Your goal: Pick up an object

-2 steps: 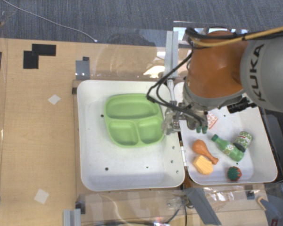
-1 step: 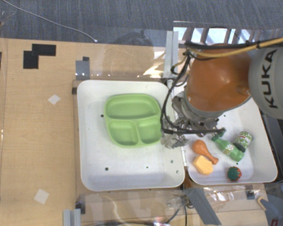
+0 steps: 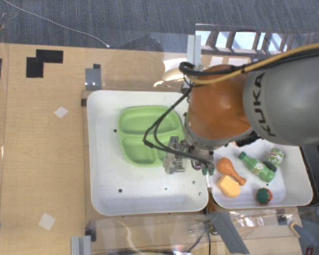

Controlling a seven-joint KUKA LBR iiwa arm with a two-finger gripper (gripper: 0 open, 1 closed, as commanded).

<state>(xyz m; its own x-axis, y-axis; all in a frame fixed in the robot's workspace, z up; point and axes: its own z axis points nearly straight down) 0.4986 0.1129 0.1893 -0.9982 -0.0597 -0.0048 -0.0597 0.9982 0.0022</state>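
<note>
We see our grey arm (image 3: 287,102) reaching in from the right, its orange band (image 3: 218,108) just above the wrist, black cables looping beside it. Our gripper (image 3: 175,163) hangs low below the wrist, pointing downward; we cannot make out its state.
</note>
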